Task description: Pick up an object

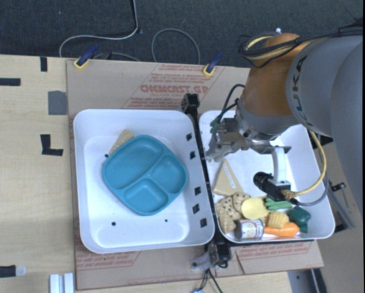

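My gripper (221, 144) hangs low over the right bin (314, 163), close to its left wall and just above a pale wedge-shaped piece (226, 179). Toy food lies in a heap at the bin's near end: a speckled cookie (229, 208), a yellow lemon (253, 208), a small can (251, 229), an orange carrot (280, 229) and dark green pieces (297, 215). The arm's grey and orange wrist (271, 93) hides the far part of this bin.
The left bin (88, 163) holds a blue divided plate (146, 174) with a tan piece (120, 140) sticking out from under its far edge. A black divider with clips (196, 157) separates the bins. A black part with a yellow cable (267, 182) hangs by the food.
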Robot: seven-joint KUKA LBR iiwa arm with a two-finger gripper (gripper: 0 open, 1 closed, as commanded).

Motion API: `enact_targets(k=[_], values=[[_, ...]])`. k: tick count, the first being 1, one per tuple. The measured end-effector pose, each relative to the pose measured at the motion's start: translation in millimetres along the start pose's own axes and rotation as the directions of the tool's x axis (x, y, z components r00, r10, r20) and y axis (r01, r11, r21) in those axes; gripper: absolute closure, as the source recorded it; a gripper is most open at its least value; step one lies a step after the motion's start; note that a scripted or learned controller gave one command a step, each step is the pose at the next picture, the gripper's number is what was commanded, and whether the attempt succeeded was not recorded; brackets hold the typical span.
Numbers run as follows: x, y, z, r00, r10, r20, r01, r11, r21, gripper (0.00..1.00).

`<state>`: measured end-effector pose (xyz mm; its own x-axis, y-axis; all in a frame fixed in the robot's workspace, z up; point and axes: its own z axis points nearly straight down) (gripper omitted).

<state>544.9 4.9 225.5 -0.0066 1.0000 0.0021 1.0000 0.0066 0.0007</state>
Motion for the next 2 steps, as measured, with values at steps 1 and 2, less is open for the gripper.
enact_targets(k=[1, 2], values=[[-57.8, 2.3, -41.1, 1.0, 0.01, 0.004, -0.01, 1.0, -0.002, 1.0], [-1.6, -22.9, 23.4, 1.0, 0.002, 0.001, -0.002, 1.0, 0.009, 1.0]])
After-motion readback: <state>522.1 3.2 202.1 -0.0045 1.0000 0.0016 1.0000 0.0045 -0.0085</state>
